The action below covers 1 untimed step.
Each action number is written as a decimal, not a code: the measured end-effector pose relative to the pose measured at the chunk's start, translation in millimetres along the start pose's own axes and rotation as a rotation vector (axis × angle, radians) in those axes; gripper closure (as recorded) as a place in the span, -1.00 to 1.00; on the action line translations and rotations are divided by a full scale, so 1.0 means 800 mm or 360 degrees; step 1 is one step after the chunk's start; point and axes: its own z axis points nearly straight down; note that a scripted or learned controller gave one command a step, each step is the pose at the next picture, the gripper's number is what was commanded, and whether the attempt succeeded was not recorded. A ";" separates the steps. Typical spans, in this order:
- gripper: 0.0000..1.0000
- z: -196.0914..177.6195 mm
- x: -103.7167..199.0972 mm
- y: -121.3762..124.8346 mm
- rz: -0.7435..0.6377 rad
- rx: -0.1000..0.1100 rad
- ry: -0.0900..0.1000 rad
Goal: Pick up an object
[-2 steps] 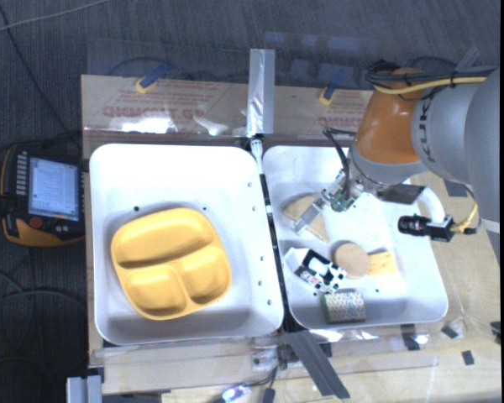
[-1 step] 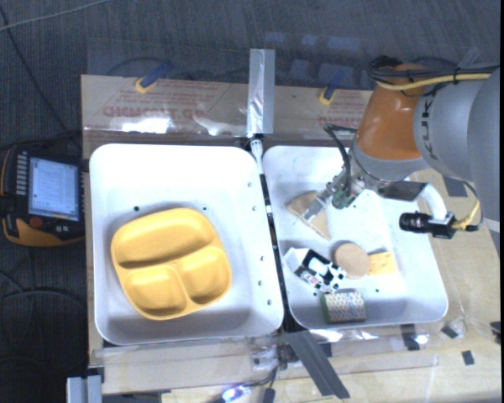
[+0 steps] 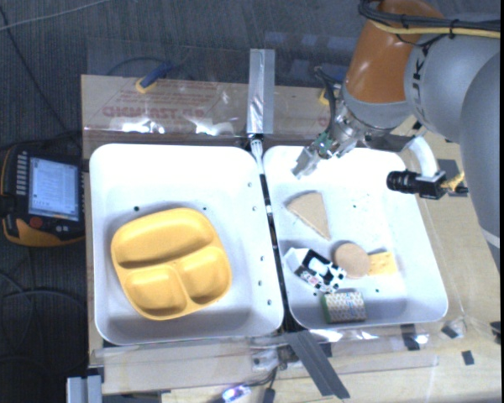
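Note:
The right bin [image 3: 403, 225] holds a tan wedge-shaped piece [image 3: 311, 212], a round tan disc [image 3: 350, 259], a small yellow block [image 3: 383, 263], a black and white item [image 3: 315, 271] and a grey speckled block [image 3: 344, 306]. My gripper [image 3: 312, 158] hangs over the bin's far left corner, above and beyond the tan wedge. I see nothing between its fingers. The grey arm with its orange band [image 3: 386, 49] reaches in from the upper right.
In the left bin [image 3: 151, 166] lies a yellow divided tray [image 3: 170, 261]. A metal divider [image 3: 260, 91] stands behind the bins, with clear plastic wrap over cardboard at the back. A handheld pendant [image 3: 42, 193] lies left of the bench. A black fitting [image 3: 416, 181] juts from the arm.

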 end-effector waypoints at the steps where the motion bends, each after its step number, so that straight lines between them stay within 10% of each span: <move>1: 1.00 -0.177 -0.038 -0.028 -0.0708 -0.0005 -0.0006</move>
